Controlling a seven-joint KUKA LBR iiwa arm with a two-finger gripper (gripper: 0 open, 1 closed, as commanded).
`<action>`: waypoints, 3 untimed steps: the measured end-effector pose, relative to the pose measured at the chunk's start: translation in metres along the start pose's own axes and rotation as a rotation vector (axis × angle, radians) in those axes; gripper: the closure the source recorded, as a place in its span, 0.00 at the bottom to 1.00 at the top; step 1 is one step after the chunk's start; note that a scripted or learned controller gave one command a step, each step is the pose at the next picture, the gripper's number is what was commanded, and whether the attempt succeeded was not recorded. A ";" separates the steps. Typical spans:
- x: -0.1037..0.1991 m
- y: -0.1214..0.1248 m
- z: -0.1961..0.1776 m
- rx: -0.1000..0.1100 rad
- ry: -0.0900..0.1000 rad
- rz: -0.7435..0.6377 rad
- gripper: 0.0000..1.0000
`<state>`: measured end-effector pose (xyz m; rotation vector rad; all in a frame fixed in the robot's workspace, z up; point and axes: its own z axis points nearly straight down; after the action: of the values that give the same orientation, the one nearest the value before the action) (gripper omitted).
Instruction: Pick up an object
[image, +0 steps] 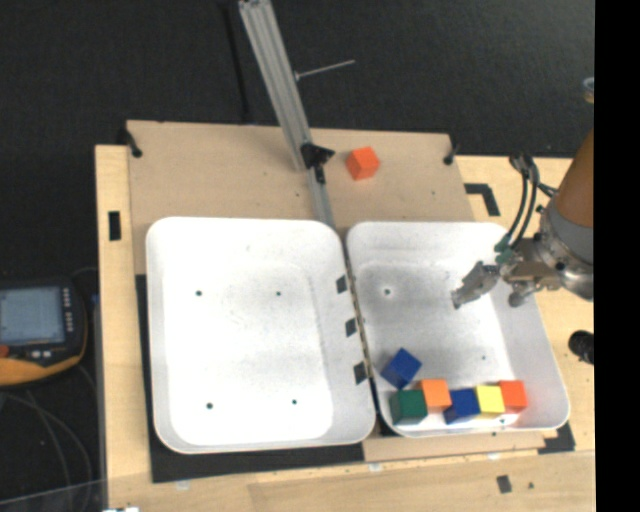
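Blocks (455, 398) sit in a row at the near edge of the right bin (440, 240), below and a bit left of the gripper (470, 288); nothing is between its fingers; open or shut, nobody can tell.

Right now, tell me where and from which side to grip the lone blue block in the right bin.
Grip the lone blue block across two opposite flat side faces, coming straight down from above. It sits apart from the row of blocks along the near wall, so its sides look free. It appears turned diagonally to the right bin, so the gripper would likely need rotating to match.
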<state>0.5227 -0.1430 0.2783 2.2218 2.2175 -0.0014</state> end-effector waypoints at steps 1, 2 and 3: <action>-0.031 0.042 -0.051 -0.008 -0.002 -0.004 0.00; -0.006 0.066 0.065 0.007 0.002 -0.005 0.00; -0.024 0.011 0.088 0.006 0.001 0.002 0.00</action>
<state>0.5338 -0.1671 0.1902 2.2278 2.2187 -0.0064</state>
